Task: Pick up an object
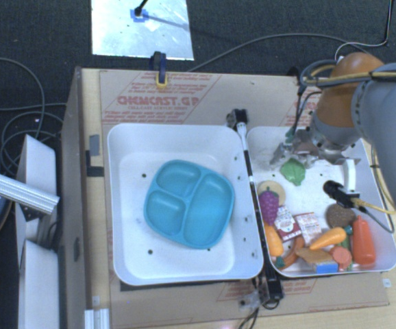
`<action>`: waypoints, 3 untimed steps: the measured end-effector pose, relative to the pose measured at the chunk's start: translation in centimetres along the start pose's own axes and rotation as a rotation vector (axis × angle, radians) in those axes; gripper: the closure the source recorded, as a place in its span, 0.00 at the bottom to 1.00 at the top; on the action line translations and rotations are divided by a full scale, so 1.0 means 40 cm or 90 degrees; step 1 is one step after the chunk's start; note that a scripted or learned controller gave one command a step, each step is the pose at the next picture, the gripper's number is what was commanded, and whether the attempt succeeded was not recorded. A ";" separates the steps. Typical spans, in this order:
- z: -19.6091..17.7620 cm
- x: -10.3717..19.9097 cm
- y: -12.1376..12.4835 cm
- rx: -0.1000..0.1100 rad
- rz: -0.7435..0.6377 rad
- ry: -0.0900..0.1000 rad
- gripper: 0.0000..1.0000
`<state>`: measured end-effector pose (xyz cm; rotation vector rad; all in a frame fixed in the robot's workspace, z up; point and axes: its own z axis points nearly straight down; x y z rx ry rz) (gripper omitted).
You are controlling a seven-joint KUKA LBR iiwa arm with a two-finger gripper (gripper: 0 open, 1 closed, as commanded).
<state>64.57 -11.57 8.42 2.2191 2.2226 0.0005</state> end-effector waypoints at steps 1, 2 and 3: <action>-0.114 -0.003 0.061 -0.003 -0.002 -0.001 0.00; 0.001 -0.015 -0.038 0.001 0.000 0.000 0.00; 0.000 0.071 -0.140 0.000 -0.001 0.000 0.00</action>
